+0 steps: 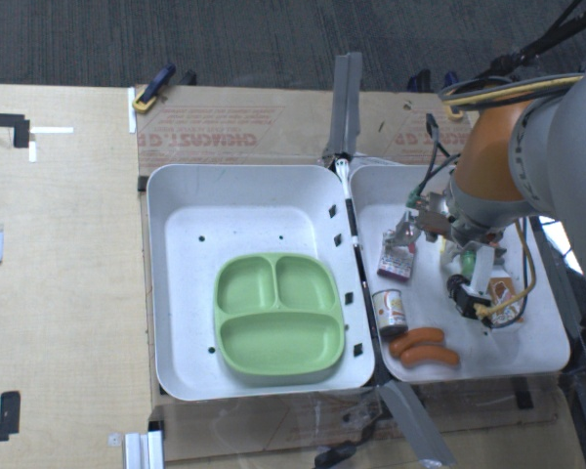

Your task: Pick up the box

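The box (397, 261) is small, purple and white, and lies in the right bin (547, 355) near its left wall. My gripper (409, 229) hangs right over the box's upper edge, touching it or just above it. The grey wrist with its orange band (493, 154) reaches in from the right and hides the bin's back part.
A small can (390, 311) lies just below the box, with two orange sausages (425, 348) in front of it. A green-and-white item (466, 259) and a white packet (503, 294) lie under the wrist among black cables. The left bin (176, 262) holds a green divided plate (278, 315).
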Motion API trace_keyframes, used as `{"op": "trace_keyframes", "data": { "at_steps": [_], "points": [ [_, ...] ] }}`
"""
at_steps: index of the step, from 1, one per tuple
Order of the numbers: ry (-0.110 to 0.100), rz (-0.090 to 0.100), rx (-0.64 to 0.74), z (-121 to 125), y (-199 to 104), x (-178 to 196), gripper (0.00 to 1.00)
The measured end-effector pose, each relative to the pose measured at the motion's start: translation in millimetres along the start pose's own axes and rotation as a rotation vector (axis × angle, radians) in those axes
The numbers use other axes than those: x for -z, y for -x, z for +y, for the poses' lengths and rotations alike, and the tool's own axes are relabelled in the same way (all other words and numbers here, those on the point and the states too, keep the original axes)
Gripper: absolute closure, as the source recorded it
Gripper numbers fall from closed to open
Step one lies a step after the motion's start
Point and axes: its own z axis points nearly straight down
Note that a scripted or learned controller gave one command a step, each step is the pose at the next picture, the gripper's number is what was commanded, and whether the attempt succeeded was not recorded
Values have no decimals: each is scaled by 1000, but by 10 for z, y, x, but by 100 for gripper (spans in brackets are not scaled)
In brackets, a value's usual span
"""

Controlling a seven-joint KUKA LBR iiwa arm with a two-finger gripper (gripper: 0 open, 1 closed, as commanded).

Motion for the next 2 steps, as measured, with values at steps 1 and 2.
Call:
{"op": "trace_keyframes", "data": {
  "at_steps": [1, 2],
  "points": [
    [-1, 2, -188, -156, 54, -7, 0],
    [-3, -1, -205, -37, 21, -9, 0]
  ]
}}
